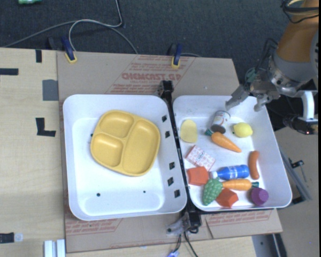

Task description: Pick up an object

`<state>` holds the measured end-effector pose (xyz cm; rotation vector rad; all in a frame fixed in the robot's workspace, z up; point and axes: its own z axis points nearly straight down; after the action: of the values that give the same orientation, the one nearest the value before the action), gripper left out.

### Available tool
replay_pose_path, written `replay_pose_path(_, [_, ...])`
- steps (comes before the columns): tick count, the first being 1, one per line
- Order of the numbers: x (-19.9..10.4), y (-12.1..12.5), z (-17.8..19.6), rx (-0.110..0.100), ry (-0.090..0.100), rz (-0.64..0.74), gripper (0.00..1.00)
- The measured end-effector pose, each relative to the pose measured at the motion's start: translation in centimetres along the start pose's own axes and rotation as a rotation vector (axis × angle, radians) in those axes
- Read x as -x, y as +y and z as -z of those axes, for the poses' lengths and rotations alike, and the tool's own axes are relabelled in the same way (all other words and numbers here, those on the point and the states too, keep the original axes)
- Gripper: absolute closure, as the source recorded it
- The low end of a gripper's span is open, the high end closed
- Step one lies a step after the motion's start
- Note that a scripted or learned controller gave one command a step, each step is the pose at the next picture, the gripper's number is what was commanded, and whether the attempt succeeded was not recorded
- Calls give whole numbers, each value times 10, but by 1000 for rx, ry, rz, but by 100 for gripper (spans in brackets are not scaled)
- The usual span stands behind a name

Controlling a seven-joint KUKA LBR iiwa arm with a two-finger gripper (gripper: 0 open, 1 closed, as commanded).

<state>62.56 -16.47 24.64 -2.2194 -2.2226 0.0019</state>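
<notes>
Camera view from above puts the arm [297, 42] at the upper right, its orange band leading down to a grey wrist that leans toward the bench. The gripper [246, 101] hangs over the far right corner of the right bin [278, 149], with its two fingers [234, 99] spread apart and nothing between them. One finger points down-left toward a small can [220, 120] lying on its side just below it; whether they touch cannot be told.

Beside the can are a lemon [242, 129] and a carrot [225, 141]. A pale yellow piece [189, 131] lies near the bin's left wall, with a red-and-white packet [199, 156] below it. Toward the near edge sit a blue bottle [232, 172], a sausage [253, 164], a second carrot [236, 184], a green vegetable [212, 191], two red blocks [198, 175] and a purple piece [259, 196].

The left bin [77, 159] holds a yellow divided plate [125, 142].
</notes>
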Motion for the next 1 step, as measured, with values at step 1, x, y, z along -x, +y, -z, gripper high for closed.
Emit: replay_pose_path(1, [-62,28,-115,-4,2,1,0])
